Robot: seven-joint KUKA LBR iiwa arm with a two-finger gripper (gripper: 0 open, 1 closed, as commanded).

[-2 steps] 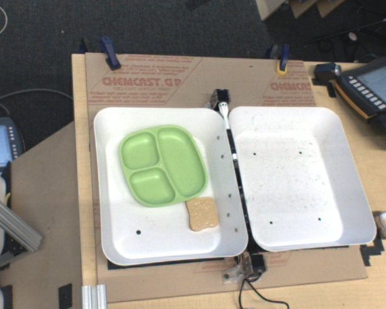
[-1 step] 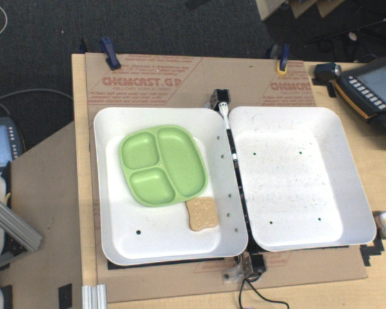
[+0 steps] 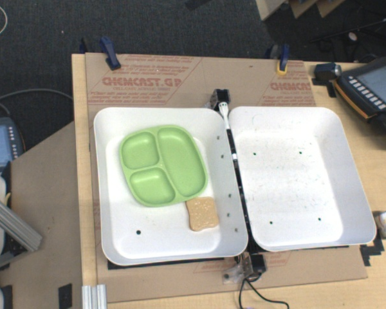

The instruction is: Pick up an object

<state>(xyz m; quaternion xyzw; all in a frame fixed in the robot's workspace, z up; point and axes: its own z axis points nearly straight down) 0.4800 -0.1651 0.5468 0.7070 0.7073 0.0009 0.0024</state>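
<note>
You get bright, even overhead light. The two shallow white plastic bins point(image 3: 296, 172) are nearly washed out, with soft glare on their rims. The green divided plastic plate point(image 3: 162, 165) casts only a faint shadow. Focus is slightly soft, and the dark carpeted floor point(image 3: 38, 18) looks dim.

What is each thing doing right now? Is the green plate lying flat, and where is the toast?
Green plate: lying flat, right side up, in the left bin; nothing in its three compartments.
Toast: lying flat on the left bin's floor, just at the plate's lower edge.
Right bin: sitting level beside the left bin, small dark specks on its floor.
</note>
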